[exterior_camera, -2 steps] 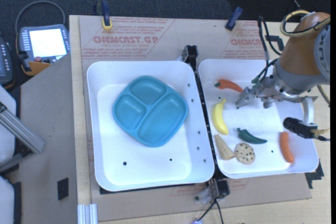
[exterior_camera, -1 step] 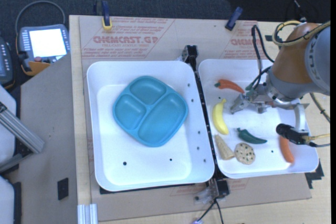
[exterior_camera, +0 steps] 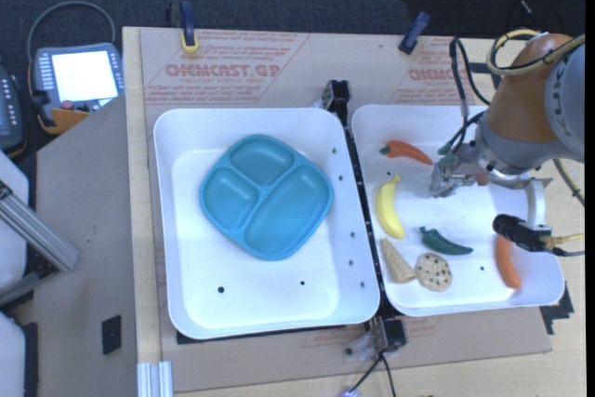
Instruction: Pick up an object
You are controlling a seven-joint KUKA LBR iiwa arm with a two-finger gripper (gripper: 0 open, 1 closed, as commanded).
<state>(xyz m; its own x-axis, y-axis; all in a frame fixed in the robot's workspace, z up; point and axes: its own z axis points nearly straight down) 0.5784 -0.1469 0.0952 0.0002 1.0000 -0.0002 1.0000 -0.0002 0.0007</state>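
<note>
The right bin point(exterior_camera: 465, 300) holds several toy foods: a red chili point(exterior_camera: 406, 150) at the back, a yellow banana point(exterior_camera: 390, 209), a green pepper point(exterior_camera: 444, 242), a tan wedge point(exterior_camera: 398, 262), a round cookie point(exterior_camera: 433, 271) and an orange carrot point(exterior_camera: 509, 262) near the right wall. My gripper point(exterior_camera: 449, 178) hangs low over the bin's middle, right of the banana and below the chili. Nothing shows between its fingers.
The left bin point(exterior_camera: 186, 293) bears a blue divided plate point(exterior_camera: 267, 195). A black clamp point(exterior_camera: 337, 94) sits at the back where the bins meet. Cables loop around the arm point(exterior_camera: 525, 107) at the right. A teach pendant point(exterior_camera: 79, 74) lies off the bench at the left.
</note>
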